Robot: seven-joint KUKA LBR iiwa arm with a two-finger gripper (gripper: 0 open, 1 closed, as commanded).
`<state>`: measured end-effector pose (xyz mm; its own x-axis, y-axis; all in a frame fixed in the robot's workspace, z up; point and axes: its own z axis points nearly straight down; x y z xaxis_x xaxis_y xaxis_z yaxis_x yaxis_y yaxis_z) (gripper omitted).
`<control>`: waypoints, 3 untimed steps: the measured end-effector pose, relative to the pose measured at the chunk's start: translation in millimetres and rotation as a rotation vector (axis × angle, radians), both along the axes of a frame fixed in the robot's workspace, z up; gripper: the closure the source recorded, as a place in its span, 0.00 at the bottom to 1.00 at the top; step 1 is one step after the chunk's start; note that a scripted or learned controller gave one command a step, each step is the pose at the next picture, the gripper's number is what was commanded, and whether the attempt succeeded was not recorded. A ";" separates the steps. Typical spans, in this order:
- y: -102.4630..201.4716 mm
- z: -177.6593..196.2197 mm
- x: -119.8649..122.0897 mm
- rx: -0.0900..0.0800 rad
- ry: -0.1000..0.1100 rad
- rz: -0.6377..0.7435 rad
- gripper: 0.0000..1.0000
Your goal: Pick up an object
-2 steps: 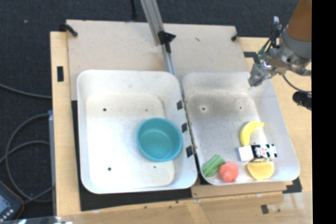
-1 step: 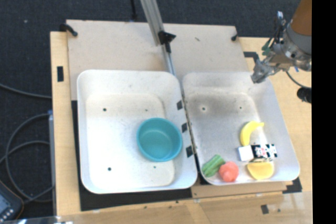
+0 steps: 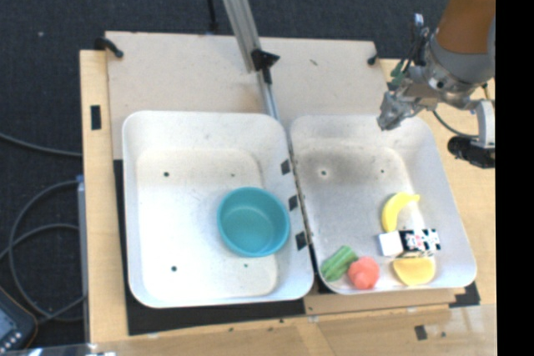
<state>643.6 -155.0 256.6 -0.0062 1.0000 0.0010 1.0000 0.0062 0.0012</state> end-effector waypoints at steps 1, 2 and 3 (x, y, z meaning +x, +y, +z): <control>52.8 4.8 7.4 0.000 -0.001 0.001 1.00; 107.4 -7.7 1.0 -0.001 0.001 0.000 1.00; 154.8 -14.4 -8.7 -0.001 0.002 0.000 1.00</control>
